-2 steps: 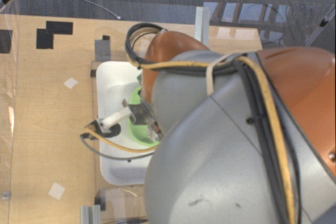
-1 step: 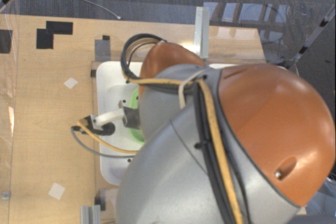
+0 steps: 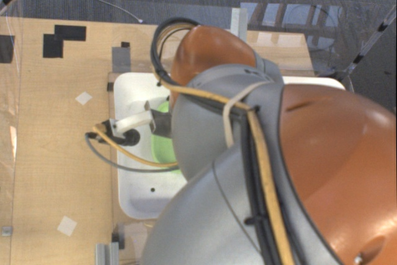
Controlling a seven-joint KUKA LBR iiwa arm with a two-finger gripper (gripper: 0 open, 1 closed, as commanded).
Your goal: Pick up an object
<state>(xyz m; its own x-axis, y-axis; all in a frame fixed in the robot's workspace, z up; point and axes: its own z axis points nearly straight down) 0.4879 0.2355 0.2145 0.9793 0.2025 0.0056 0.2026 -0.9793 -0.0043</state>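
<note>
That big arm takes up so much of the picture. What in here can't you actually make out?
- Gripper: in the camera view the arm covers it, so open or shut cannot be told.
- Green object in the white bin: just a sliver shows beside the arm; its shape and kind are unclear.
- Most of the bin's floor: hidden under the arm, so its other contents are unknown.
- The neighbouring bin: just a strip of rim shows.

Wooden bench (image 3: 56,183) bearing white bin (image 3: 133,195)
</note>
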